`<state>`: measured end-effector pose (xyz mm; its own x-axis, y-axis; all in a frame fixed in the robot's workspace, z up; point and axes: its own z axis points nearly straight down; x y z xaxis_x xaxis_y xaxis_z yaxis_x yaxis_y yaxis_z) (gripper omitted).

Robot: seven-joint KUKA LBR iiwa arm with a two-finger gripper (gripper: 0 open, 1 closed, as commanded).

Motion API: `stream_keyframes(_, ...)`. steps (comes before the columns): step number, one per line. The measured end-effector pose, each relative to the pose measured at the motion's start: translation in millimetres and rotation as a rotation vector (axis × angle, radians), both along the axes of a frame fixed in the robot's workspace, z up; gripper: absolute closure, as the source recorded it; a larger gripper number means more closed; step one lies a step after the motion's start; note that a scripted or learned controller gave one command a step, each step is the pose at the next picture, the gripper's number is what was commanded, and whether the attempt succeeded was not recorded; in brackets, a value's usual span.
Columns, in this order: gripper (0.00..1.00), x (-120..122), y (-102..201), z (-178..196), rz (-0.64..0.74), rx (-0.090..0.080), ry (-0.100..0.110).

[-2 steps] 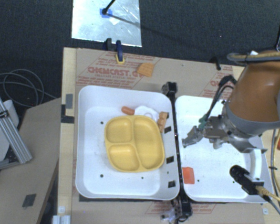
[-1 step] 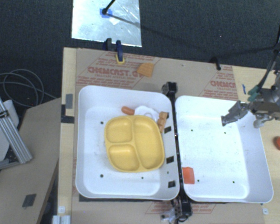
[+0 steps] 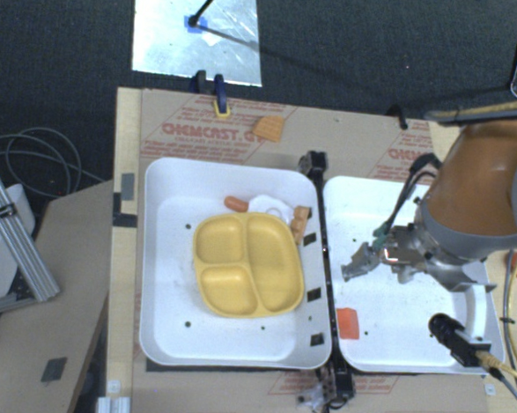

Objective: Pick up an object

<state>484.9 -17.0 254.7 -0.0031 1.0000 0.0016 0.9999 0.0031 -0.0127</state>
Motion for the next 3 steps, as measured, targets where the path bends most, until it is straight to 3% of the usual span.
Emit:
stream_keyframes(1, 0.0, 17.2, -53.3, 64.6, -0.006, -0.005, -0.022)
stream_keyframes(2, 0.0, 1.4, -19.3, 20.0, 0.003, 0.0, -0.011)
stream_keyframes(3, 0.0, 72.2, 18.6, 77.3, 0.006, -0.002, -0.025)
